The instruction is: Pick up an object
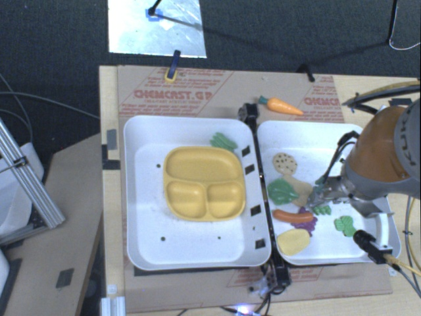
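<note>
My gripper (321,196) is low in the right bin (309,131), reaching in from the right under the orange wrist band. It sits just above a small green piece (321,209) and beside a tan piece (302,189). Close by on its left lie a dark green leafy toy (281,191), a speckled cookie (285,162), an orange-red sausage (293,215) and a purple piece (310,224). A yellow lump (293,241) and a green broccoli (344,226) lie near the bin's front. Nothing is visibly held.
The left bin (141,176) holds a yellow divided plate (202,182) and a green toy (223,141). A toy carrot (281,105) lies on the cardboard behind the bins. Black clips (252,170) line the wall between the bins.
</note>
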You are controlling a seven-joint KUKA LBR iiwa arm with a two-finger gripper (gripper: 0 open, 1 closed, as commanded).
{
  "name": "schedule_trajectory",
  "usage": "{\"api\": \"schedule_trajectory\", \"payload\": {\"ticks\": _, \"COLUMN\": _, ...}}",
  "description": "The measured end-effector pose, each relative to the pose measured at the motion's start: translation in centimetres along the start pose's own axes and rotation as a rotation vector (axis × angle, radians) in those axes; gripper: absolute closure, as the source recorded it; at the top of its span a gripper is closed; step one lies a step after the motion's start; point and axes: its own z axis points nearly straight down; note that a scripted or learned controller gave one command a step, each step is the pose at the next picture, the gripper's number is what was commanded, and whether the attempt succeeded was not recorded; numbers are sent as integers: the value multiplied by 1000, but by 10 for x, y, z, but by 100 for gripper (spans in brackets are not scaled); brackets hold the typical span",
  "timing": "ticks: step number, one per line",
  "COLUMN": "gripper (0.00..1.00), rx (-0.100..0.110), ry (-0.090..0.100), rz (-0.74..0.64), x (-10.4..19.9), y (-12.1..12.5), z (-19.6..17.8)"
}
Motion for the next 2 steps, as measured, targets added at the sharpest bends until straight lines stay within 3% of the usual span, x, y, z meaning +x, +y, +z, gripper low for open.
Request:
{"api": "schedule_trajectory", "payload": {"ticks": 1, "gripper": 100, "rx": 19, "ry": 15, "rz": -10, "x": 40, "y": 71, "z": -19}}
{"api": "schedule_trajectory", "payload": {"ticks": 2, "gripper": 100, "rx": 24, "ry": 13, "rz": -2, "x": 33, "y": 68, "z": 18}}
